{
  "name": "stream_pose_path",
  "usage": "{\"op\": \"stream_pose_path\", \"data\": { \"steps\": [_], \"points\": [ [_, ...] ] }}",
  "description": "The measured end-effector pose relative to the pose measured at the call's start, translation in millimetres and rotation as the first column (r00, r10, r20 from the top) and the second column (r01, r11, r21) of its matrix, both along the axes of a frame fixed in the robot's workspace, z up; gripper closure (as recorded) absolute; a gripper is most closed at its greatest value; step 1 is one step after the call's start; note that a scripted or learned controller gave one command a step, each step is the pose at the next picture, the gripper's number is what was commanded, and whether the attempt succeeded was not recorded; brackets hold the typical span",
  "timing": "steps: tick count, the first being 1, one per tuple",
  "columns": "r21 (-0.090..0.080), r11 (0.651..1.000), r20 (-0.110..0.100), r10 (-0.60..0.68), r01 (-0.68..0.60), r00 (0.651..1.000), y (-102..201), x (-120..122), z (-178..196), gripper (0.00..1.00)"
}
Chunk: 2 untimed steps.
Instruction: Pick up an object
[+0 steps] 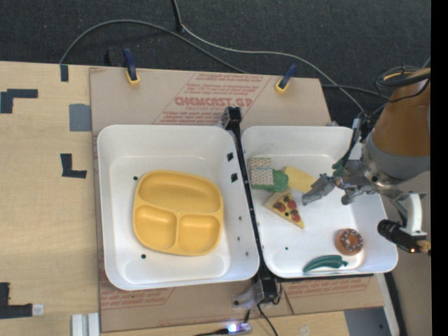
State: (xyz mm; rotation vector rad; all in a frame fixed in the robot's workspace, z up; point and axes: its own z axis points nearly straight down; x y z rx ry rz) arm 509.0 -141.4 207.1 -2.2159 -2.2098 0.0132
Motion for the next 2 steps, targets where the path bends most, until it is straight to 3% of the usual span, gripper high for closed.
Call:
{"op": "stream_pose_path", "data": {
  "steps": [1,2],
  "points": [
    [-0.002,1.000,0.013,0.004,-0.004,1.000,0.3,3.0,6.2,0.00],
    [-0.002,1.000,0.009,0.003,-0.003,1.000,10.6,0.6,-43.6,0.00]
  ]
}}
